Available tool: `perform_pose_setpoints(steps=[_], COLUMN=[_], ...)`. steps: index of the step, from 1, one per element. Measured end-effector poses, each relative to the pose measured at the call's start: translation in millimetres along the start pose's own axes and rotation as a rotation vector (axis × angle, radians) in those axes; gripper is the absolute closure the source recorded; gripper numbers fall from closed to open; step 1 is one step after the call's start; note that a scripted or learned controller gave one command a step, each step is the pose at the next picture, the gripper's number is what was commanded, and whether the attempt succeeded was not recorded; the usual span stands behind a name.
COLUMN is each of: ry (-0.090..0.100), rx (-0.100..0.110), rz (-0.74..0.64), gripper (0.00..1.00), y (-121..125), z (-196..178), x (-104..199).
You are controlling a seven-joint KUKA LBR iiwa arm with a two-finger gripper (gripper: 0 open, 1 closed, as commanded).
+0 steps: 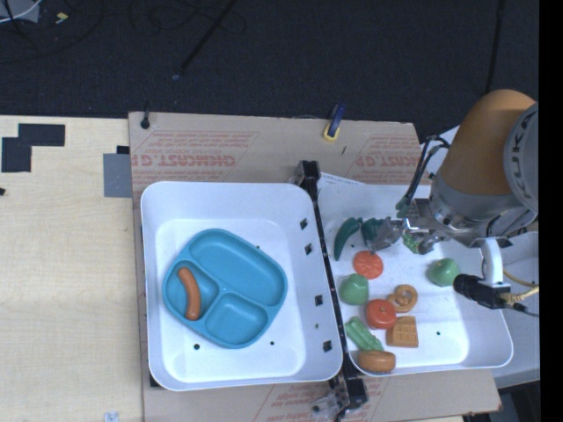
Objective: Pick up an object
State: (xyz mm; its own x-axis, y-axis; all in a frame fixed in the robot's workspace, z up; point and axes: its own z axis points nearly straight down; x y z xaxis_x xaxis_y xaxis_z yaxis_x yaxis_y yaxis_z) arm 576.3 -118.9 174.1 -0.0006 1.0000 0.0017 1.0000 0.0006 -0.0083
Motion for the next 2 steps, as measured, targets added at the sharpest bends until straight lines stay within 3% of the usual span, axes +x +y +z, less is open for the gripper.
perform_pose_setpoints(steps=[2], ry=[0.000], rx=[-0.003], rz=[0.001], gripper=[0.00], y=[1], z=[89], x=[1])
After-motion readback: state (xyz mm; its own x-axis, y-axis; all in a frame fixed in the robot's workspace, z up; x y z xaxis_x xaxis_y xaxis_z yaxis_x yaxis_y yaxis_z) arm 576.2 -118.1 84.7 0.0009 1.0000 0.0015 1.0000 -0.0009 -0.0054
